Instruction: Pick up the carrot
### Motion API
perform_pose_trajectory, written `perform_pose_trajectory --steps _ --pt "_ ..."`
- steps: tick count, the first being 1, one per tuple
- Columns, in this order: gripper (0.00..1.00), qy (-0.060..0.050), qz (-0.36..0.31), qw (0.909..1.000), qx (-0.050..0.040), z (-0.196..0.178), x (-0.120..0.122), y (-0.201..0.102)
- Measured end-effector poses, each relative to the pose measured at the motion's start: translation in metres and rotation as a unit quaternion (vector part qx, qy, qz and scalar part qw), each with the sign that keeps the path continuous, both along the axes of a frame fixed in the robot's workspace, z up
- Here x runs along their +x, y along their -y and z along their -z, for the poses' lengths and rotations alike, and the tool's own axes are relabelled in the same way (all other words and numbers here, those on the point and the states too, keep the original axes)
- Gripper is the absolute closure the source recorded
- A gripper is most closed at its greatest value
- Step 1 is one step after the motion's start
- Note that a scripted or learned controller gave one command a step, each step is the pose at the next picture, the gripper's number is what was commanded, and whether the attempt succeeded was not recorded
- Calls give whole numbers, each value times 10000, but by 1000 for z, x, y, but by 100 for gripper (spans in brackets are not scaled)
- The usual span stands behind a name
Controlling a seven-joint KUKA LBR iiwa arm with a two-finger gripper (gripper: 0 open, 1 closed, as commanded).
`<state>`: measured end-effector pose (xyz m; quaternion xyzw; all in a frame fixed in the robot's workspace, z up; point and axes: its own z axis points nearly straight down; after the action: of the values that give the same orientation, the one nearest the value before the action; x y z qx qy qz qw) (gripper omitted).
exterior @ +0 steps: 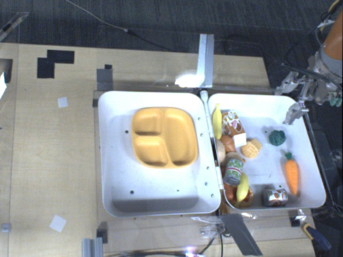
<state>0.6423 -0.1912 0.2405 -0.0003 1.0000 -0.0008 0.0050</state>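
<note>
**Carrot in right bin, pincer above far-right corner**

The carrot (291, 176) lies in the right bin (316, 197), close to that bin's right wall and toward the near side. Its orange body points toward the near edge; its green top points toward the far edge. Nothing touches it.

A green item (277, 137) lies just beyond the carrot's top, apart from it. A can (275, 197) lies on its side near the carrot's tip, at the bin's near wall.

Along the right bin's left wall sits a crowded row: a banana (216, 121) at the far end, a printed packet (232, 123) beside it, a corn piece (251, 148), a green-labelled can (233, 169), and a second banana (243, 188) at the near end.

The left bin (115, 159) holds a yellow tray (163, 137) with three compartments.

The arm enters at the upper right. The pincer (298, 108) hangs over the right bin's far-right corner, well apart from the carrot. No item is between its fingers. Whether the fingers stand wide or narrow cannot be told.

Both bins rest on the tabletop (48, 159).
</note>
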Motion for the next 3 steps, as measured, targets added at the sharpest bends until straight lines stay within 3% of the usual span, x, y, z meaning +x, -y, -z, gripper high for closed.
perform_pose_trajectory --steps 1,2,3 --pt "0 -52 -347 9994 13 115 -37 14" --pt "0 13 -1284 9917 -18 151 -102 14" --pt "0 24 -1501 9887 -30 151 -141 15"
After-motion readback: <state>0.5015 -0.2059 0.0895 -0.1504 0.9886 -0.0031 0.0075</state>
